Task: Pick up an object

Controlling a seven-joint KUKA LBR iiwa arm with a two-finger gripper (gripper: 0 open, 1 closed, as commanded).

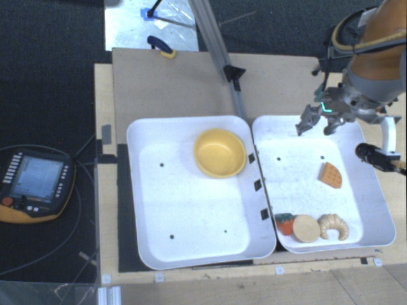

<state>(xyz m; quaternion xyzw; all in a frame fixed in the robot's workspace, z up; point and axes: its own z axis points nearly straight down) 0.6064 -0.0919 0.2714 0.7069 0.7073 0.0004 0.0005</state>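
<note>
Though no writing is legible, claw (318,125) spread, nothing pinched, above right bin (375,224).

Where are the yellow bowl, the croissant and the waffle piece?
yellow bowl (220,152): camera view, inside of the bowl.
croissant (334,225): camera view, middle of its curved body.
waffle piece (331,175): camera view, centre of its top face.

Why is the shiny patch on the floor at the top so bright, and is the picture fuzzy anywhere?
In the camera view, the pale floor patch is washed out by glare; the two white bins are evenly lit with soft shadows; the gripper and the toy foods, such as the croissant, look slightly soft, so fine detail is lost.
</note>
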